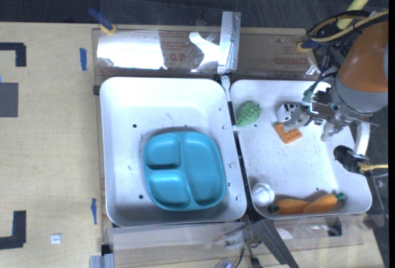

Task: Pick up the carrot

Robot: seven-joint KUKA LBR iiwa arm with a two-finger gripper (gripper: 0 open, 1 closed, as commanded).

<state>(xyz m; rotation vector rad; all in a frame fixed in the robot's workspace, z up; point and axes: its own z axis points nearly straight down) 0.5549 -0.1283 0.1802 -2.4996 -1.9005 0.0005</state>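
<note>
Carrot [307,204] lies along near wall of right bin [321,155], untouched. My fingers [291,117] hover up by orange block [288,133] — can't tell how open. Approach step; next I'd prob. swing toward carrot & descend.

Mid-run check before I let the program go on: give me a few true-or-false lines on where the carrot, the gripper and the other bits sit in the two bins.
1. The carrot lies along the near edge of the right bin. True.
2. The gripper hangs over the left bin. False: it is over the right bin, above an orange block.
3. The blue divided plate sits in the left bin. True.
4. The green object rests on the plate. False: it lies in the right bin's far left corner.
</note>
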